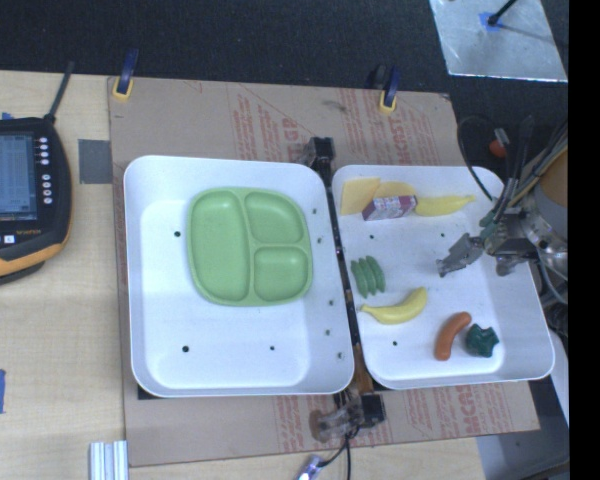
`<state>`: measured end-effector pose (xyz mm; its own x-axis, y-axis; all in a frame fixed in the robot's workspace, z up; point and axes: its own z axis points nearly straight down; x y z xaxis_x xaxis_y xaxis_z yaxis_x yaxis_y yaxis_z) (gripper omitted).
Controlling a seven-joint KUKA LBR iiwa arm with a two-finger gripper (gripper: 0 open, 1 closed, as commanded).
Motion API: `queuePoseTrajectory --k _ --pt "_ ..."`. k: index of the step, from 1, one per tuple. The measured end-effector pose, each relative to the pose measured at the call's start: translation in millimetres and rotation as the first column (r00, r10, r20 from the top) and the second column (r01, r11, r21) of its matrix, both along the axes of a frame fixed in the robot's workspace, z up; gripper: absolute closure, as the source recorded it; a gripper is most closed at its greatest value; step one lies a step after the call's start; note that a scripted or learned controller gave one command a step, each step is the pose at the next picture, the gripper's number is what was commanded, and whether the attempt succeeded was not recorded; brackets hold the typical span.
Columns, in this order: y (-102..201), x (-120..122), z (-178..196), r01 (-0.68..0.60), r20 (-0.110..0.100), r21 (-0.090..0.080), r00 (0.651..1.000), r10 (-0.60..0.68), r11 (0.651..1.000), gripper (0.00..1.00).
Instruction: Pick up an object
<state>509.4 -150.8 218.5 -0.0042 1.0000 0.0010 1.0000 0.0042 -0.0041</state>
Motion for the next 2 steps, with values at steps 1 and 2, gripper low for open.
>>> queuePoseTrajectory --k 1,2 --pt "54.9 19.4 -126.5 -0.002 -0.002 -0.001 1.000 0.002 1.000 0.00" --pt "30.6 -17.8 -127.3 0.000 -0.001 -0.001 1.000 0.000 1.000 0.00"
